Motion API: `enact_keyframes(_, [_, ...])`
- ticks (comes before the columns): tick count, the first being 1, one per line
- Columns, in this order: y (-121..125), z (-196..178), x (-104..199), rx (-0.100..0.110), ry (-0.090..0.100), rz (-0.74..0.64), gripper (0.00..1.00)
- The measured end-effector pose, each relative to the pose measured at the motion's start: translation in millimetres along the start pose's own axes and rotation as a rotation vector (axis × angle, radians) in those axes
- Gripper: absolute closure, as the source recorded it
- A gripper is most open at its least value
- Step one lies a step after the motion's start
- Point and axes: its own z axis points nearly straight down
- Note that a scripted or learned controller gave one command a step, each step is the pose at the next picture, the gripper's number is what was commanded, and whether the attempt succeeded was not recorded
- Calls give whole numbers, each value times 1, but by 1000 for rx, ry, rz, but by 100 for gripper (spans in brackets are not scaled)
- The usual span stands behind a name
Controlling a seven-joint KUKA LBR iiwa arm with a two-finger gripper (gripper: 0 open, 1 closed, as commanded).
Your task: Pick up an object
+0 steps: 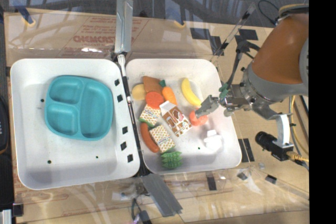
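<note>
The right bin (223,78) holds several toy foods: a yellow banana (190,93), a carrot (169,95), an orange round fruit (154,98), a milk carton (175,119), two patterned boxes (163,139), a red sausage (147,136), a green leafy piece (170,160), a white lump (212,140) and a small red piece (198,118). My gripper (206,107) hangs low over the bin's right side, its tip just above and touching or nearly touching the red piece. Nothing is visibly lifted.
The left bin (31,165) holds a teal divided plate (79,107). A grey bar (124,23) rises along the seam between the bins. The arm's orange band (283,50) and cables (278,144) stand over the bench to the right of the right bin.
</note>
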Motion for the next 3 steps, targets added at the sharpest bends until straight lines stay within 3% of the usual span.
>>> enact_keyframes(1, [56, 72, 14, 4, 0, -23, 0])
enact_keyframes(2, [125, 177, 20, -12, -3, -16, 0])
enact_keyframes(3, [124, 169, 20, -7, -3, -20, 100])
